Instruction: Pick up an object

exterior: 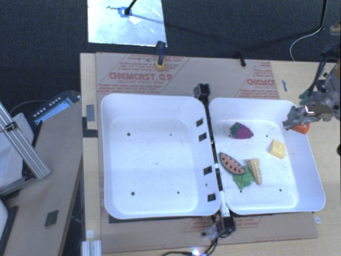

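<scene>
The grey two-finger gripper [296,121] hangs over the right white bin's [266,201] rim at three o'clock, finger state unclear, touching a small orange object [302,127]. The yellow cheese wedge [277,149] lies near, at its seven o'clock.

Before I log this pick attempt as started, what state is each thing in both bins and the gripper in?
Purple grapes: lying loose in the right bin.
Yellow cheese block: lying loose, apart from the rest.
Watermelon slice: lying flat.
Tan wedge: resting over the green leaf.
Left bin: holding nothing.
Gripper: over the right bin's far right rim.
</scene>
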### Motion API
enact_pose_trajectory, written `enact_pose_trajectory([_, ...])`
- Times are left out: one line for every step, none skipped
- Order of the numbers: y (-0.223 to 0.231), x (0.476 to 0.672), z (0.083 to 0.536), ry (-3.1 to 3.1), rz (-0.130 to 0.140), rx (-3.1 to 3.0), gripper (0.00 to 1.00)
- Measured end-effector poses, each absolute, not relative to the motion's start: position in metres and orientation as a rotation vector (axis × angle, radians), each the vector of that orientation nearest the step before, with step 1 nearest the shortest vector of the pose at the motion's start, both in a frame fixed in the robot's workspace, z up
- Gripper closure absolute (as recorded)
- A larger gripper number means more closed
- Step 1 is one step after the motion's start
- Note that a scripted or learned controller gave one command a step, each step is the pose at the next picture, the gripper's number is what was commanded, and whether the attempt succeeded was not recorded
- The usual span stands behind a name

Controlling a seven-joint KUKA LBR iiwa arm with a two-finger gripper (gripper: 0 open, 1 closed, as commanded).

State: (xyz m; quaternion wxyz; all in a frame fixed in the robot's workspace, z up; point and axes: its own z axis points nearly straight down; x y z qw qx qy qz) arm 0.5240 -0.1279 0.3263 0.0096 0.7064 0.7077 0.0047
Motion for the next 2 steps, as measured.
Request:
enact_pose_trajectory([-0.086, 0.49, 0.26, 2.231, -0.002, 2.218, 1.0])
enact_pose_trajectory([-0.052, 0.487, 0.217, 2.23, 0.0, 2.216, 1.0])
